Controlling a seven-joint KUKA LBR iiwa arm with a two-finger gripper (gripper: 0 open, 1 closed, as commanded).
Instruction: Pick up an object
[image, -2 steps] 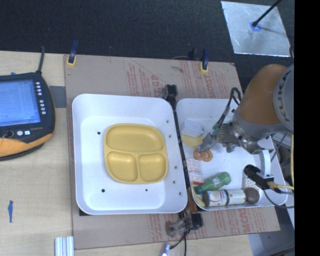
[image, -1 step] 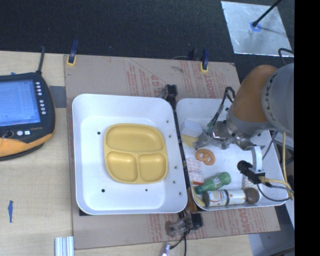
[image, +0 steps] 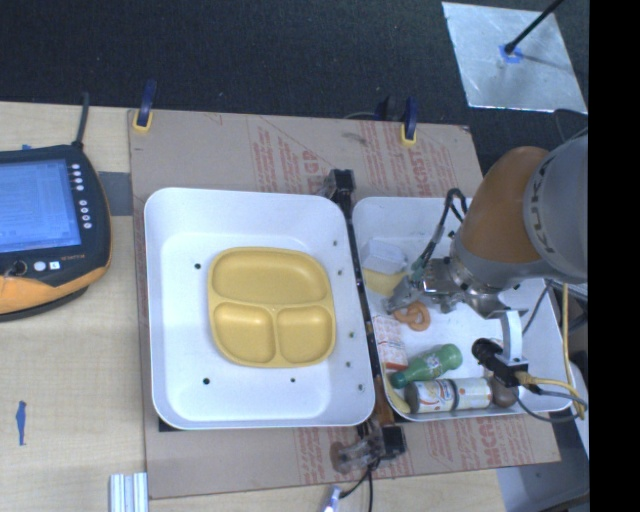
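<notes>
- Since the gripper (image: 410, 293) sits low over the right bin's (image: 545, 345) left half with clutter packed close, a miss or a double grab looks likely; whether it is open or closed I cannot tell, and nothing shows in its hold.
- Candidate picks all lie in the right bin: an orange ring (image: 413, 318) just under the gripper, a green bottle (image: 428, 363) below it, and a can (image: 450, 395) along the front edge.
- Bottle and can lie touching or nearly so; a nudge to one may roll the other against the front rim.
- Ring is thin and flat, so it may slip out on lift.
- The cable (image: 545, 385) trails over the bin's right front corner and could snag items.
- Left bin (image: 175, 390) carries a yellow tray (image: 272, 305), well apart from the arm.
- Hidden: the wrist (image: 500, 225) covers the bin's back right part; pale items (image: 385, 262) near the back left are too blurred to name.
</notes>
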